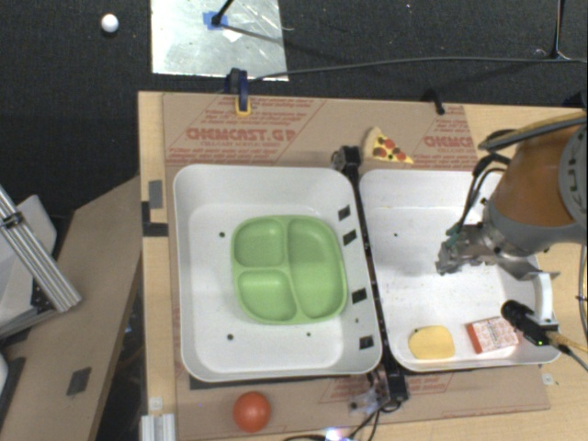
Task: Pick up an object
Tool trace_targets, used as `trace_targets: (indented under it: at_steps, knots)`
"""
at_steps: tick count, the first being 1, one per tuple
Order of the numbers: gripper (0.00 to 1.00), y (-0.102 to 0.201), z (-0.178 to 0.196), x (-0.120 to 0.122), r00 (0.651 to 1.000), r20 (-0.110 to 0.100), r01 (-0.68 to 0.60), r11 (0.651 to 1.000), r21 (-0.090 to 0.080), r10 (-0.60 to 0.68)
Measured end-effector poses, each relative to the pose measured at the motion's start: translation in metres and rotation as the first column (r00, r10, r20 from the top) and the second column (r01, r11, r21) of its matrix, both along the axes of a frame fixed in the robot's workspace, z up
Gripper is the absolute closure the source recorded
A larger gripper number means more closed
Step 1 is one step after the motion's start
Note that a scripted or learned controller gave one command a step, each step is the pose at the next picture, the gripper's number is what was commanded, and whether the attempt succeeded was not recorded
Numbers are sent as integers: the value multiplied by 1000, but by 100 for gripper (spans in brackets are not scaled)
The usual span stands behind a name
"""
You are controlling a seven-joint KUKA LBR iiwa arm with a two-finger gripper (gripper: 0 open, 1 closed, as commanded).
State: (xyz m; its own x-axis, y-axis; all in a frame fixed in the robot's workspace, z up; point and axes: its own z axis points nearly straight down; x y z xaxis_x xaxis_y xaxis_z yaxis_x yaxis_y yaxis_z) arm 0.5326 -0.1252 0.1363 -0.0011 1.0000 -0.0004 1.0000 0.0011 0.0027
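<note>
In the right bin (pixel 404 211) a yellow rounded object (pixel 432 343) lies near the front wall, and a red and white packet (pixel 492 335) lies to its right. My gripper (pixel 455 257) hangs low over the middle of that bin, up and to the right of the yellow object and apart from both items. Nothing shows between its fingers. A green divided plate (pixel 288 269) sits in the middle of the left bin (pixel 207 338).
A toy pizza slice (pixel 387 147) lies on the cardboard behind the right bin. A red-orange ball (pixel 251 411) rests on the bench in front of the left bin. Cables run along the divider between the bins. The arm's orange band (pixel 542 186) fills the right side.
</note>
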Motion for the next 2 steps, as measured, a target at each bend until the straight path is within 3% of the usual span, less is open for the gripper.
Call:
trace_targets:
  at_steps: [2]
  knots:
    - [100, 3, 114, 15, 1000, 5, -4, 1000, -1, 4]
